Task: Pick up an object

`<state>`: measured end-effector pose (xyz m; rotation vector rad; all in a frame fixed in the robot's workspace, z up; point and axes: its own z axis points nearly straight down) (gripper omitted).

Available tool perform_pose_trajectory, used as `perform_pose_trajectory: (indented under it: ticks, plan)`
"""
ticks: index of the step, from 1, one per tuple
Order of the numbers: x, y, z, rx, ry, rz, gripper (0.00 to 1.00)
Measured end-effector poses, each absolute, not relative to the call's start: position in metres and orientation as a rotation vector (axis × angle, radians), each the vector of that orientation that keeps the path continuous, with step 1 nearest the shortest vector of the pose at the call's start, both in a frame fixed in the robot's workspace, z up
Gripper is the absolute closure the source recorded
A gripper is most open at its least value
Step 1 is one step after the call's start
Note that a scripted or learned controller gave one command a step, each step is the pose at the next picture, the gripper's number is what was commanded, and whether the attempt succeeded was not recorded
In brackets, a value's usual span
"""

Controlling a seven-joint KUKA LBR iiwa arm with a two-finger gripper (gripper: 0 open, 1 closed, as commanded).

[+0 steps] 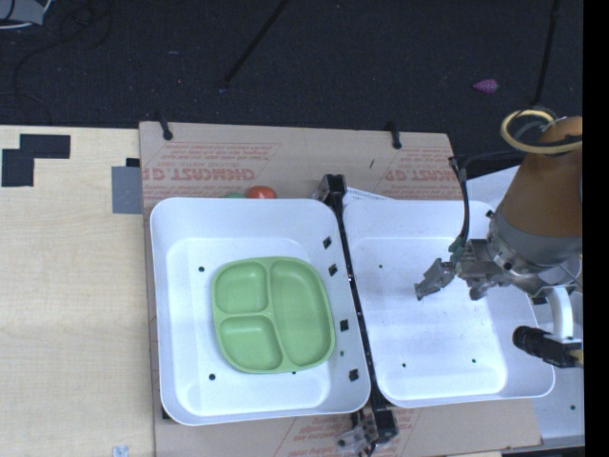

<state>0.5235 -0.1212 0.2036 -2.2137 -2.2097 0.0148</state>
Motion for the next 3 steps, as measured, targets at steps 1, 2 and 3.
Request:
perform_pose_trajectory:
  ticks: [1, 2, 3]
  plan:
    - [0.526, -0.121, 0.210, -2.219, -2.219, 0.003, 0.00]
    - [0.535, -0.120, 0.152, -2.216, -2.217, 0.007, 0.00]
    - [0.532, -0.116, 0.088, -2.216, -2.216, 0.008, 0.00]
